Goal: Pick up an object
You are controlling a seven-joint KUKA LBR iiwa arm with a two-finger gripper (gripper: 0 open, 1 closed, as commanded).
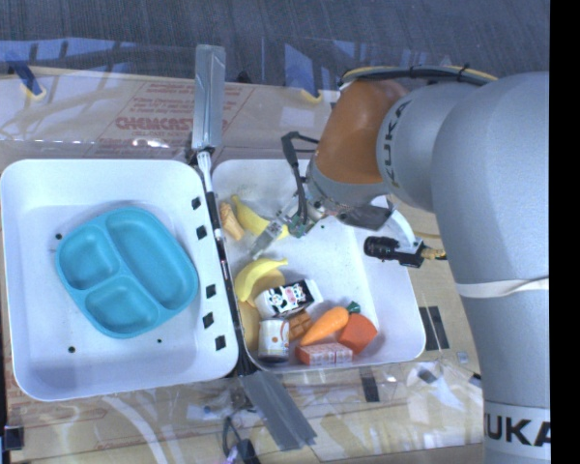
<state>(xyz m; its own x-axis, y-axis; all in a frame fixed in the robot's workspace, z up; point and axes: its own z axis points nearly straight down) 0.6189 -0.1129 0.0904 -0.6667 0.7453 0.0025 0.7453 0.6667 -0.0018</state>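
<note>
Hovering over right bin (pixel 391 259) — gripper (pixel 288 228) nr banana (pixel 248 217).

A single fixed camera looks down at a slant from above the bench, taking in the left bin (pixel 19 259) and right bin (pixel 391 303); the arm (pixel 464 162) enters from the right.

Toy foods (pixel 300 322) clustered, right bin's (pixel 391 298) near-left corner.
</note>
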